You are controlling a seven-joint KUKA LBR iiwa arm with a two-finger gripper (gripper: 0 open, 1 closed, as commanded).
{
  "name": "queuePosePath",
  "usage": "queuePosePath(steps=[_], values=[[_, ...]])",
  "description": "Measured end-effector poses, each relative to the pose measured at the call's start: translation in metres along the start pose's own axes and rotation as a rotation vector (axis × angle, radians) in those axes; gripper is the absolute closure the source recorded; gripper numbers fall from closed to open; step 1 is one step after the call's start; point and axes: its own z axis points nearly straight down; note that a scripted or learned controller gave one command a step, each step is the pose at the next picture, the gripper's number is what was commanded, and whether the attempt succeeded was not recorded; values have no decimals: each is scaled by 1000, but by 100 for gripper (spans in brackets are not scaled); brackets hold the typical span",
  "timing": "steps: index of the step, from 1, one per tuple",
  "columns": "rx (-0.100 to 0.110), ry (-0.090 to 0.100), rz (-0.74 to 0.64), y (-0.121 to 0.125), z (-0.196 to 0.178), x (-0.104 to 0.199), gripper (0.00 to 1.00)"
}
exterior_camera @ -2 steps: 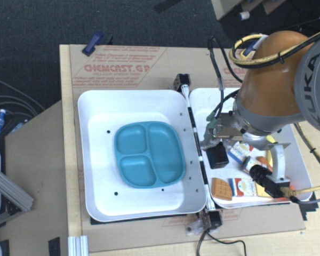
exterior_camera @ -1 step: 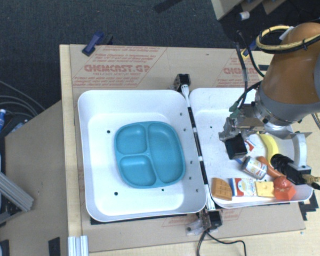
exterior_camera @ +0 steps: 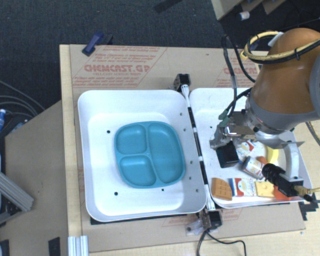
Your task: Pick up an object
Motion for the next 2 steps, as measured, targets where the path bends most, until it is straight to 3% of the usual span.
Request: queuePosePath(steps=[1, 2], values=[[0, 0, 1, 0, 6, 2, 100], [-3, -2, 1, 67, 18, -11, 100]])
